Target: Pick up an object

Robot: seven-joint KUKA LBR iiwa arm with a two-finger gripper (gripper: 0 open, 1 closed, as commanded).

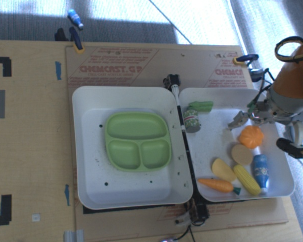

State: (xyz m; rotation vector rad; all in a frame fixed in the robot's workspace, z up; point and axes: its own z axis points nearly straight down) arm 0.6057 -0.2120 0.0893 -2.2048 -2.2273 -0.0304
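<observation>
1. Hovering over the right bin (212,110), the gripper (238,121) sits at that bin's upper middle; whether it is open or closed I cannot tell from where I stand, and nothing shows inside it.
2. Just beside it, below and a little toward the arm, lies the orange fruit (251,136), which looks to me like the handiest thing to take.
3. To do the pick well, I judge the gripper should centre over the fruit's crown and come straight down, since the tan oval piece (241,154) touches it from below and the blue bottle (260,171) lies near.
4. The fruit is roundish, so it has no clear long axis; any closing direction would serve, though closing across the side away from the tan piece seems safest.
5. Farther from the gripper, the corn cob (246,179) and carrot (217,185) lie near the bin's lower rim, and the green can (192,119) stands off to its far side.
6. Well apart, the left bin (86,150) holds a green divided tray (137,140).
</observation>
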